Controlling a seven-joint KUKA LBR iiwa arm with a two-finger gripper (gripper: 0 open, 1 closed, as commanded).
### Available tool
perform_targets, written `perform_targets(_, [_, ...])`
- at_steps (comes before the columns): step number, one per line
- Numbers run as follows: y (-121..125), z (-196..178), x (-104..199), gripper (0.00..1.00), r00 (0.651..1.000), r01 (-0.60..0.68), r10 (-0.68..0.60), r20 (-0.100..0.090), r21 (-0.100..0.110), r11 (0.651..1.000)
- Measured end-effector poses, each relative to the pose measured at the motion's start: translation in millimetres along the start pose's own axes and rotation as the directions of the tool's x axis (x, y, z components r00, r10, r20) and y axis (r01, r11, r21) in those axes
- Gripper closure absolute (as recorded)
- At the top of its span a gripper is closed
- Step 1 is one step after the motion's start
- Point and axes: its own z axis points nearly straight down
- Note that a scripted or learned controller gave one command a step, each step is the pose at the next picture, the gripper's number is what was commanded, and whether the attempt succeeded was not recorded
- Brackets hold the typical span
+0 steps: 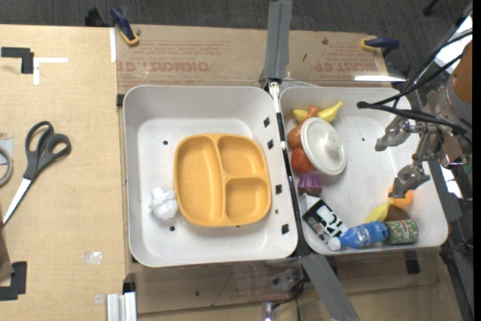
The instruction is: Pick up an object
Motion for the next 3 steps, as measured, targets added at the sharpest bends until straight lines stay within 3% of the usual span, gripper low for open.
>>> perform_targets(1, [-58,102,-80,0.00,1.000,0.012,-0.012,-0.002,-0.001,1.000])
perform_targets(2, [-97,193,-43,0.00,0.977,-0.212,0.212,0.000,0.000,0.977])
perform_targets(3, [-95,183,-45,1.00,0.978,-0.208,0.208,0.004,0.001,0.978])
